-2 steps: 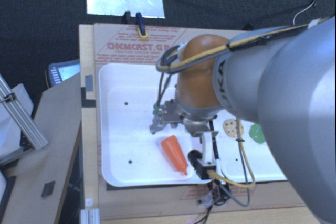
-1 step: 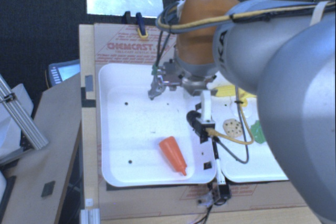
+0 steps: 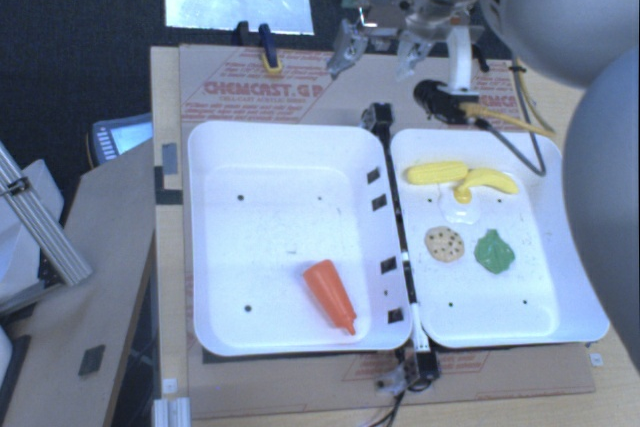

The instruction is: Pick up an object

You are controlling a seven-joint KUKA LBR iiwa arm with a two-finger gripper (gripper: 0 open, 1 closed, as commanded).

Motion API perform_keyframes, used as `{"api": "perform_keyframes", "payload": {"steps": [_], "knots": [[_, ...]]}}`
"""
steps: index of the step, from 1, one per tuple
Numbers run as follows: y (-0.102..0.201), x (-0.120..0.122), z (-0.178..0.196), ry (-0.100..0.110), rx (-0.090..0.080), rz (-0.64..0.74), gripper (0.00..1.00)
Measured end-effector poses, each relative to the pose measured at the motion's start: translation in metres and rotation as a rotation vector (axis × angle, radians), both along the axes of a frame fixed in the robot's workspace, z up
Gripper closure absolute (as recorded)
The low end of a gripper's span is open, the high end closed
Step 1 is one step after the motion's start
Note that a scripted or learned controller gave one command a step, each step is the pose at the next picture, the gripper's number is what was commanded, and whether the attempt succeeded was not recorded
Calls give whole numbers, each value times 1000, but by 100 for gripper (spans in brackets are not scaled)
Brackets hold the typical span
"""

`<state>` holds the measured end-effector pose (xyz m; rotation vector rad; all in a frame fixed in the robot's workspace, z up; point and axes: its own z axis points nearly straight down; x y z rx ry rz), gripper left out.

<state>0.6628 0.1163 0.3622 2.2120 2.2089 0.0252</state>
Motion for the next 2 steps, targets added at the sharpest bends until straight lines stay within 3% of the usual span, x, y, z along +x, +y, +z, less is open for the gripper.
{"api": "perform_keyframes", "payload": {"steps": [1, 2], "knots": [[-16, 5, -143, 28, -2, 1, 0], [-47, 5, -180, 24, -2, 0, 0]]}}
